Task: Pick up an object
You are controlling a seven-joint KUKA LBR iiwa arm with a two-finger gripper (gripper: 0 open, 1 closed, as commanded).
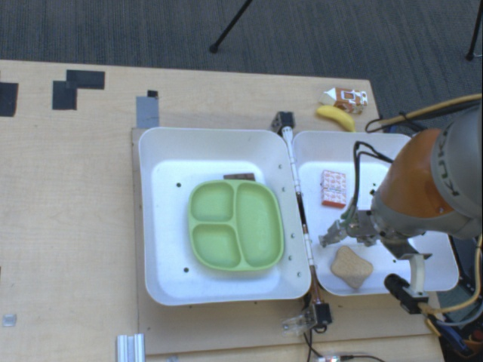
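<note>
In the right bin (pixel 377 145) a tan, bread-like lump (pixel 352 267) lies near the front edge. A red and white packet (pixel 333 187) rests farther back. My gripper (pixel 337 234) hangs low over this bin, just above and left of the tan lump and in front of the packet. The grey arm with its orange band (pixel 411 179) reaches in from the right and covers the bin's right part. I see nothing held in the gripper.
The left bin (pixel 162 202) holds a green divided plate (pixel 235 225) with a small brown item (pixel 239 176) behind it. A banana (pixel 334 116) and a small carton (pixel 349 96) lie on the bench behind the right bin. Cables run at the front right.
</note>
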